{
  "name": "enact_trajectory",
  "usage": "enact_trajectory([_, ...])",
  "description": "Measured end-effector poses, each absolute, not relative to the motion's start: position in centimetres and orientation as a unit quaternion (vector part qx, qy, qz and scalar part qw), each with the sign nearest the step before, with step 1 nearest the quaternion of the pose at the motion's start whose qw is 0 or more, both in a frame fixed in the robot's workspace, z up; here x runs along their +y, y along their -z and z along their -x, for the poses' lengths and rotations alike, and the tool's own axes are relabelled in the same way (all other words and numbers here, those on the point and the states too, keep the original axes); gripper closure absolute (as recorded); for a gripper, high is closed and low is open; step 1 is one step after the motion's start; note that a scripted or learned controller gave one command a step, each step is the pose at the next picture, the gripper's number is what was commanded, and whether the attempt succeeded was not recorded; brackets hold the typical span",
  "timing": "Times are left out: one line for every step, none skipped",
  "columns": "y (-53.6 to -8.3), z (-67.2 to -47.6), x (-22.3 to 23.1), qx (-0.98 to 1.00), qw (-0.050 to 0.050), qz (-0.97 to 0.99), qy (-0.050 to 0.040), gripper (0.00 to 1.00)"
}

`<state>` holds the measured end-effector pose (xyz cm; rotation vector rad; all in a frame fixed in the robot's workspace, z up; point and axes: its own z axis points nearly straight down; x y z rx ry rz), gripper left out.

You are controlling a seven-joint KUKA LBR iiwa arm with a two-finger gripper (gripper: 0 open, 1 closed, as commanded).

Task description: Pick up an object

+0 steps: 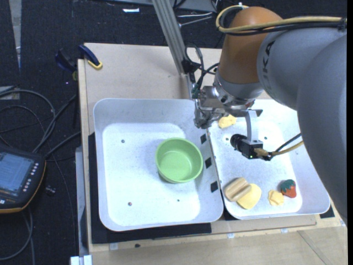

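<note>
**Arm low over the seam between two bins**

Dark carpet strewn with black cables surrounds a pale wooden bench point(138, 73), on which two shallow white bins sit side by side. At the left edge of the view lies a handheld pendant point(16, 175) with a lit screen; whatever is on the screen is too small to read. No brand name or label can be made out anywhere, and a marking on the grey arm near its orange band point(248, 35) is cut off and illegible.

Left bin point(127, 142) holds a green bowl point(178, 159), upright, near its right wall. Right bin point(309, 203) holds small items along its near side: a tan block point(236, 187) touching a yellow piece point(249, 196), a smaller yellow piece point(276, 197), and a red-and-green piece point(288, 188) just beside that. Another yellow item point(226, 121) lies at the far side, partly hidden under the wrist.

Gripper point(203, 120) hangs at the far end of the seam between the bins, just beside that yellow item. Its tips are lost in dark metal and shadow, so I cannot tell whether it is parted or closed. The big grey arm covers the right bin's far corner.
</note>
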<state>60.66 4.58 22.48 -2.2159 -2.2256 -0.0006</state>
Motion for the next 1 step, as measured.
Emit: enact_trajectory([-23.86,-61.46,9.90,-0.709,0.000,0.705,0.0008,1.00])
